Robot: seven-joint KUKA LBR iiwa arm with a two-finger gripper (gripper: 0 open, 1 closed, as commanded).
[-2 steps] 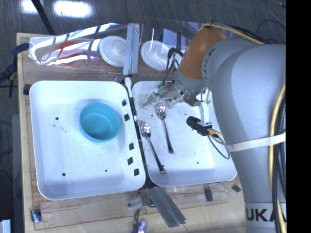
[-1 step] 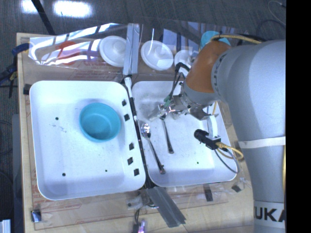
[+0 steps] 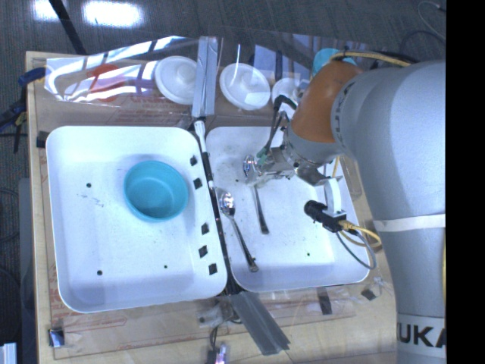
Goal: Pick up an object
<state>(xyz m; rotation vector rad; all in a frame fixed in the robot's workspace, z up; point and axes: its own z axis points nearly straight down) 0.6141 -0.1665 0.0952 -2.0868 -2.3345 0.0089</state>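
In the right bin (image 3: pixel 303 271) lie two metal utensils. A spoon (image 3: pixel 236 230) rests near the bin's left wall, bowl end toward the back and handle pointing to the front. A second slim utensil (image 3: pixel 261 211) lies beside it toward the middle, and its upper end reaches up under my gripper (image 3: pixel 256 167). The gripper hangs low over the back-left part of the right bin, right at that utensil's top end. A blue bowl (image 3: pixel 156 190) sits upright in the middle of the left bin (image 3: pixel 76 271).
The grey arm with its orange band (image 3: pixel 326 101) covers the right bin's back right. A black fitting with a yellow cable (image 3: pixel 324 214) hangs over that bin's right side. White round lids (image 3: pixel 176 78) (image 3: pixel 244 86) and plastic wrapping lie behind the bins.
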